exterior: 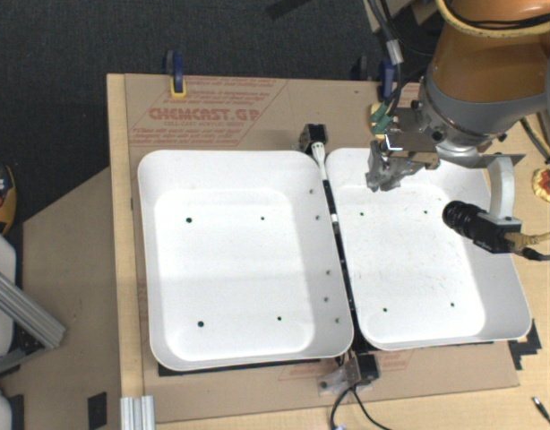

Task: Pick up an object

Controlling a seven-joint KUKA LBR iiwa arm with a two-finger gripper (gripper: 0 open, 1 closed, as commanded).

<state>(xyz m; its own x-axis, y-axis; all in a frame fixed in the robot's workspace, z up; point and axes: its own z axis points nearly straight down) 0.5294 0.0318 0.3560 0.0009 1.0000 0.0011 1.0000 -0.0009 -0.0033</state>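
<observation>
The arm reaches over the back edge of the right bin, its gripper hanging near that bin's back left corner. Whether the tool is open or closed cannot be told. The left bin sits beside it on the brown board.

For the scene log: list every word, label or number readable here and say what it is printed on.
"CHEMCAST G P": large red print on the brown board under the two white bins, along its far edge.
A smaller red line just below it: too blurred to read.
Faint red print on the board's near edge, by the clamp: too blurred to read.
</observation>
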